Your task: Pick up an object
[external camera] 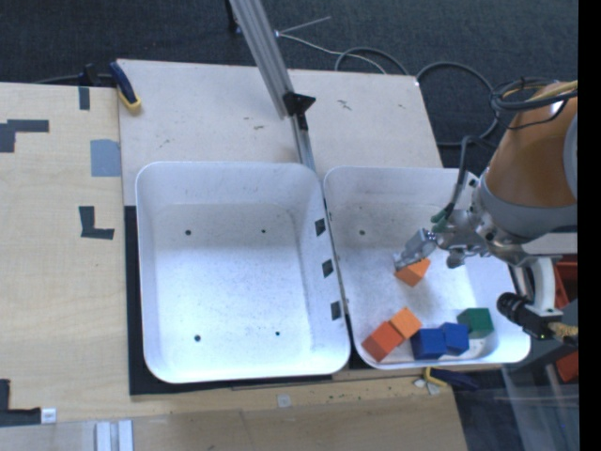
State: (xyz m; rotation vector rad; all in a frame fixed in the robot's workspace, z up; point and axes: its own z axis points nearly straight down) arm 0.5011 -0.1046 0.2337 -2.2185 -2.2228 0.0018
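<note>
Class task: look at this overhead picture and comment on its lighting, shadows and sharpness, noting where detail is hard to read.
Camera view: light is even and soft, with no strong glare on the white bins; the blocks cast only faint shadows in the right bin's near corner; the whole picture is slightly soft; the gripper over an orange block is small and blurred, so its fingers cannot be read.

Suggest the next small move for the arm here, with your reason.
Probably a short, slow lift straight up. The end effector sits right at a small orange block in the right bin, apart from the cluster of orange, blue and green blocks at the near edge. Whether it grips the block is unclear; a small lift would show it.
</note>
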